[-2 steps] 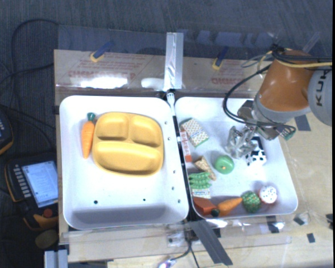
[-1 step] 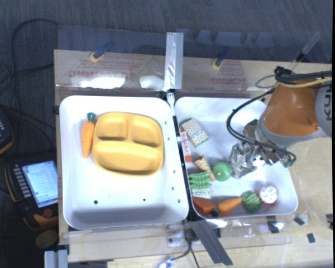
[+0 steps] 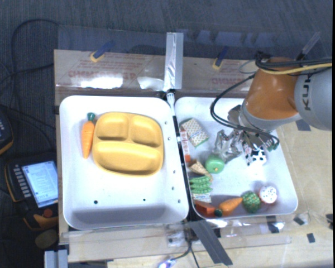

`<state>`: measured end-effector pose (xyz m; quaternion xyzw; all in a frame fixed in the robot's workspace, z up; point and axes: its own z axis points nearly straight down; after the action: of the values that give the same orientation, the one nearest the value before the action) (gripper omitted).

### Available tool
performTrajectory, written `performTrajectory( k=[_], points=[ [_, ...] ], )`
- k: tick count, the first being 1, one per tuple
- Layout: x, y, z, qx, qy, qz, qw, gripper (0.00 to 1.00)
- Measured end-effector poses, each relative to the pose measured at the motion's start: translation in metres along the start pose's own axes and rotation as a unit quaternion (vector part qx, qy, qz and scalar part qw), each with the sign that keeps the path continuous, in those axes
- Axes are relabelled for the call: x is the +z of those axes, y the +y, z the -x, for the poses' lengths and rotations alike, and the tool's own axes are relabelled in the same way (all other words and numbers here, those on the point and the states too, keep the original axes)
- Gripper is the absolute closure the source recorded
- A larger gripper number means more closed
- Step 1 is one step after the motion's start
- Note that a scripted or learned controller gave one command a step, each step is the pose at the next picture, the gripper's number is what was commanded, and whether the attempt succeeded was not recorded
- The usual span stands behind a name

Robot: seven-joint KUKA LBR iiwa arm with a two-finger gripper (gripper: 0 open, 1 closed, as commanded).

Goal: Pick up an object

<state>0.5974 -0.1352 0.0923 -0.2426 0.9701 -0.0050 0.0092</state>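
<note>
My gripper (image 3: 230,148) hangs low inside the right bin (image 3: 285,175), its metal fingers pointing down and left. Just below its tips lies a green round toy (image 3: 215,164); whether they touch it I cannot tell. A black-and-white die (image 3: 257,157) lies to the gripper's right. A small patterned box (image 3: 194,131) lies to its left. Along the bin's front sit green pea pods (image 3: 200,183), a small carrot (image 3: 230,205), a broccoli piece (image 3: 250,201) and a red-and-white round toy (image 3: 268,194).
The left bin (image 3: 78,194) holds a yellow divided tray (image 3: 128,143) and a carrot (image 3: 87,136) beside it. A tan wedge (image 3: 198,168) lies near the divider between the bins. Black cables loop from the arm over the right bin's back edge.
</note>
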Motion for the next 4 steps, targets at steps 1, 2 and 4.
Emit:
performTrajectory(
  k=[1, 2, 4],
  points=[
    [0.0, 0.009, 0.0, -0.033, 0.0, -0.001, 0.9994, 1.0],
    [-0.002, 0.03, -0.041, -0.06, -0.001, 0.0, 0.9982, 1.0],
    [-0.001, 0.01, -0.101, -0.106, 0.0, 0.0, 0.9943, 0.0]
  ],
)
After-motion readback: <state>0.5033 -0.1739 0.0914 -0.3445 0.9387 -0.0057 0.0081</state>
